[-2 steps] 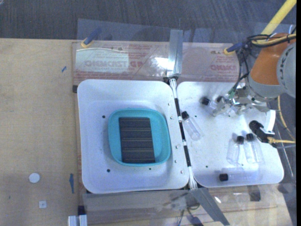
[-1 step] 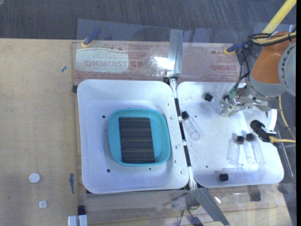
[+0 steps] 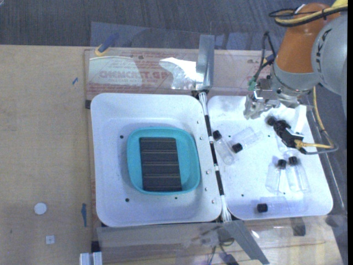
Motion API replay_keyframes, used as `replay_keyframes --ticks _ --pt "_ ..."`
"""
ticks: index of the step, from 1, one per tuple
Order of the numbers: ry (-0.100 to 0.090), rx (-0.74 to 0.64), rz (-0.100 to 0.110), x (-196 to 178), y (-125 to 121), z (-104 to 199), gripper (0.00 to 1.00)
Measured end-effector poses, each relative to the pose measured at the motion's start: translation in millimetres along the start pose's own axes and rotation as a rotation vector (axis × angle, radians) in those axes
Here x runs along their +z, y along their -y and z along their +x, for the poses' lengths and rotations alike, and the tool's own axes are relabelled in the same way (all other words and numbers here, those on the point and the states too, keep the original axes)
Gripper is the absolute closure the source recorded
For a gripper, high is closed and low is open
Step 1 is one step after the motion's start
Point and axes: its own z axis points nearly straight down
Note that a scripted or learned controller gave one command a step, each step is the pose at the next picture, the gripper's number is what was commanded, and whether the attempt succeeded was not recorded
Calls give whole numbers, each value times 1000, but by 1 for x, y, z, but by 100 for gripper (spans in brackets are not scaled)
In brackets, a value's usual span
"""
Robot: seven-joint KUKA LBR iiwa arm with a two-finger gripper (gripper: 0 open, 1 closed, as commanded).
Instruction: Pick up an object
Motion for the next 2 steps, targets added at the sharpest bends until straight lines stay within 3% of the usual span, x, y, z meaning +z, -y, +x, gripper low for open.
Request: replay_keyframes --ticks 1,2 --pt "2 -93 -2 24 -28 -39 100" --pt "1 -486 -1 76 -28 -73 100"
